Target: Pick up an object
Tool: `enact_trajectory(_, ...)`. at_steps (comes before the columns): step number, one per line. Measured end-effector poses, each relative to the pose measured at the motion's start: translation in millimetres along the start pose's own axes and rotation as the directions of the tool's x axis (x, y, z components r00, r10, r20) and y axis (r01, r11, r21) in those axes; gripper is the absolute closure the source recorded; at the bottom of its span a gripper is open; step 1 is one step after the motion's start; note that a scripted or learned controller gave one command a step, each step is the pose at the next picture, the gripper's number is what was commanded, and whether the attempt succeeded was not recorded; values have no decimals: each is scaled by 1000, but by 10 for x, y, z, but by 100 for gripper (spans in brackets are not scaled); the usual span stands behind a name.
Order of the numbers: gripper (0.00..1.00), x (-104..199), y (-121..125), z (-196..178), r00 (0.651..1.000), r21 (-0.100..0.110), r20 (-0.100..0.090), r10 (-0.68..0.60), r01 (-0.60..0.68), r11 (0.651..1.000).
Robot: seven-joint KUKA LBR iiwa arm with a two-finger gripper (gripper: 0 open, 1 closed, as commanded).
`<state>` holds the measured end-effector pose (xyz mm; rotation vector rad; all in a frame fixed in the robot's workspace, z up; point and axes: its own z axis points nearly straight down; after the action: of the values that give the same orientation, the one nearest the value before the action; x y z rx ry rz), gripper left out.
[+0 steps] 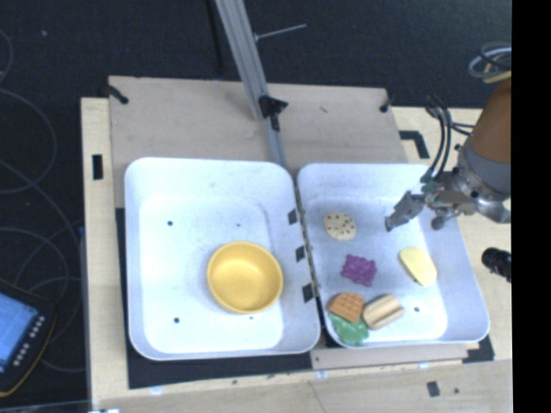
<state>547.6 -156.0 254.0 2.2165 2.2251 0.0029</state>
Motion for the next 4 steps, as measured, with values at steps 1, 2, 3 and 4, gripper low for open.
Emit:
enact_trajectory(1, 0, -1, 0, -1, 1000, -1, 0, 1, -1, 1000)
enact_trajectory(2, 0, -105, -10, 465, 1000, 5, 3, 5, -5, 1000)
enact_trajectory(3, 0, -170, -17, 898, 1000, 5, 3, 6, -6, 1000)
enact_trajectory(4, 0, -224, -99, 1357, 1000, 6, 3, 5, -5, 1000)
